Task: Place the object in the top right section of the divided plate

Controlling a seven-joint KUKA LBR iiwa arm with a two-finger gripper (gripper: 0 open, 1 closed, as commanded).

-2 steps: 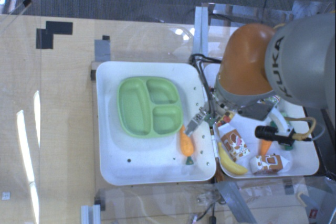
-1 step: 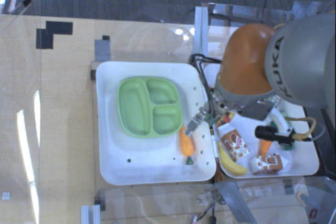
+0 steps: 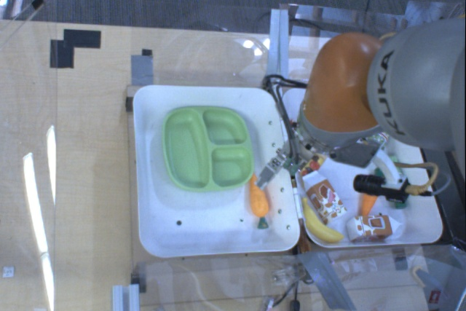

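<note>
A green divided plate (image 3: 207, 148) with three sections lies in the left white bin (image 3: 156, 229). An orange toy carrot (image 3: 258, 202) with a green stem end lies on the bin floor just off the plate's lower right corner. My gripper (image 3: 271, 171) hangs low over the left bin's right side, its tip right above the carrot's upper end and close to the plate's right edge. Whether it touches the carrot cannot be told. The plate's sections hold nothing.
The right bin (image 3: 431, 229) holds a yellow banana (image 3: 320, 226), a brown and white snack packet (image 3: 325, 200), a small brown and white box (image 3: 371, 228) and an orange item (image 3: 368, 204). The arm's bulk covers that bin's upper part.
</note>
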